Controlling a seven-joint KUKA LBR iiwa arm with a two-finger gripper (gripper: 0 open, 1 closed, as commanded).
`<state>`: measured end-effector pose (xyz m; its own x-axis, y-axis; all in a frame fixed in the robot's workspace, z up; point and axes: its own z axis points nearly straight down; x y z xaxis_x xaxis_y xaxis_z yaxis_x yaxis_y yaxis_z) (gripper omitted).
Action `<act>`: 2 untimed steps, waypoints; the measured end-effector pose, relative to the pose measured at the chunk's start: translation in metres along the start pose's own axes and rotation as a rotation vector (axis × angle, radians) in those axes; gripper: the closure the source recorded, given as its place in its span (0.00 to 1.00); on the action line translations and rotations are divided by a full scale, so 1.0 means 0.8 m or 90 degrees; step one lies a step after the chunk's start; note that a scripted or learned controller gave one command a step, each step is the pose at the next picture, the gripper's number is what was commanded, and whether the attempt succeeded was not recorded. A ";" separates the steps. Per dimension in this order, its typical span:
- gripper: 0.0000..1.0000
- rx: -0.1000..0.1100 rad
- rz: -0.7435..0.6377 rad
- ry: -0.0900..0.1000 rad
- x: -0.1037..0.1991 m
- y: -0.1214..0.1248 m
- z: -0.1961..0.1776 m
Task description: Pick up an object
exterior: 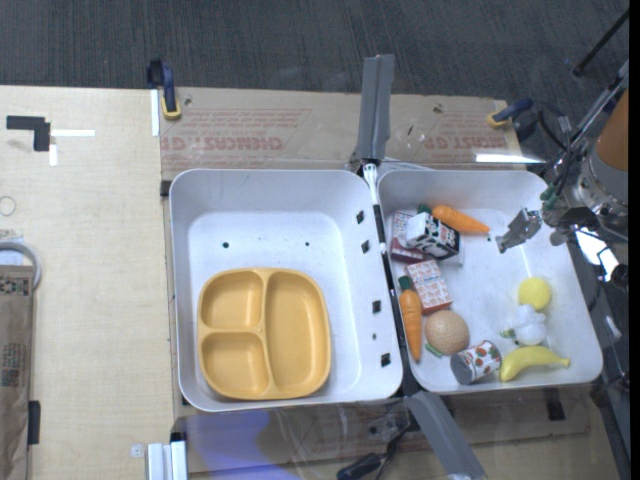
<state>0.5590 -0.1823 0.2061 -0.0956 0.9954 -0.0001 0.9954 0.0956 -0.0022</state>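
My gripper (518,230) hangs over the right bin (480,190) with nothing between its fingers, which stand a little apart, just right of the upper carrot (461,219) and above the lemon (534,292). I judge it is placed over bare floor so it can drop toward either one (the lemon looks the easier target). The yellow tray (265,332) lies well left of that carrot, in the other bin.

Dark carpet floor (250,18); pale wooden bench (80,268).
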 end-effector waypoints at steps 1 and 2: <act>0.00 0.001 0.021 0.001 0.013 0.024 0.129; 0.00 0.001 -0.042 0.000 -0.015 0.115 0.143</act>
<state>0.6511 -0.1853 0.0915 -0.1608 0.9870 -0.0004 0.9870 0.1608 -0.0034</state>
